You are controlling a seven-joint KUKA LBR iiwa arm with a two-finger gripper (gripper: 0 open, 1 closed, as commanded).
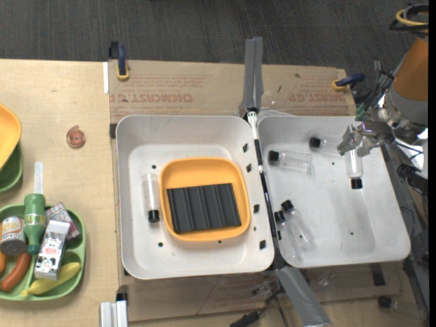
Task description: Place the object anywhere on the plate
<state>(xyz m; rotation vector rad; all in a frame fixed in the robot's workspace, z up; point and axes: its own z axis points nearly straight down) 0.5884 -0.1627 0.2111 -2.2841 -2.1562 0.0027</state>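
A yellow plate (pixel 204 174) lies in the left bin (pixel 129 182) with a black ribbed slab (pixel 204 207) on it. A clear vial with a black cap (pixel 149 196) lies just left of the plate. My gripper (pixel 355 146) is over the right bin's far right side, shut on the upper end of another clear vial (pixel 355 166). That vial hangs straight down, its black cap at the bottom, above the bin floor.
The right bin (pixel 381 251) also holds two clear capped vials (pixel 289 159) (pixel 294 222) and a small black cap (pixel 315 142). A green tray of toy food (pixel 75 264) sits on the bench at far left. A grey divider post (pixel 253 73) stands between the bins.
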